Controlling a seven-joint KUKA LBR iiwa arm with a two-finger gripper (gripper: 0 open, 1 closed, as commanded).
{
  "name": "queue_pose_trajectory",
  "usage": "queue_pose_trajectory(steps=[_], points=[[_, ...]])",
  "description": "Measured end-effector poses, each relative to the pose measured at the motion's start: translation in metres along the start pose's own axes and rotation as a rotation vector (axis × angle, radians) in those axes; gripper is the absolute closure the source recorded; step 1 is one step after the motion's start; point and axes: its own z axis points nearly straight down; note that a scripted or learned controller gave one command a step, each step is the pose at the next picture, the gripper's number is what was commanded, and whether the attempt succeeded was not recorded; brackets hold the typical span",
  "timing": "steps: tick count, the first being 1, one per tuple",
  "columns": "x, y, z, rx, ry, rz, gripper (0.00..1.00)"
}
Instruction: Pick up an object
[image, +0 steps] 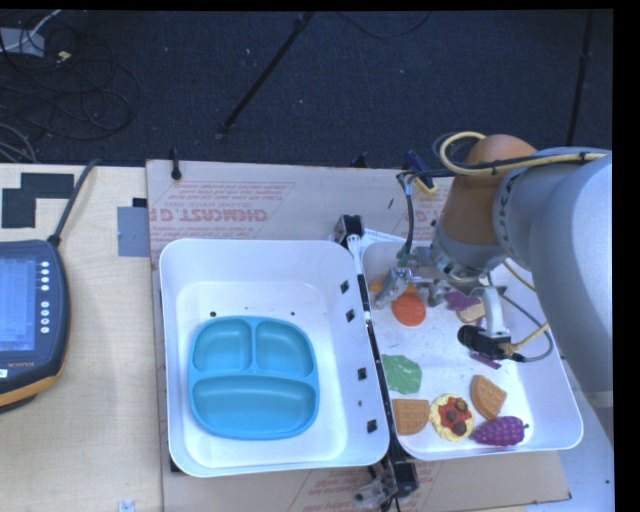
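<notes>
My gripper (413, 288) hangs low over the far left part of the right bin (560, 400), just above a red-orange round toy (408, 310). The toy lies on the bin floor below the gripper's tip, and nothing shows between the fingers. Nearer the front of the same bin lie a green leafy piece (402, 373), an orange square cracker (410, 415), a small pizza (451, 416), a tan bread slice (488, 396) and purple grapes (499, 431). A purple piece (462, 300) and a tan piece (470, 313) are partly hidden under the wrist.
The left bin (185, 280) holds a blue divided plate (254, 376). A small orange piece (376, 287) lies by the wall between the bins. A control tablet (25, 310) rests on the bench at far left. The arm covers the right bin's far right corner.
</notes>
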Motion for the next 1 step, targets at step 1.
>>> queue_pose_trajectory(steps=[1], points=[[0.0078,-0.0002,0.0003,0.002,0.001,-0.001,0.00]])
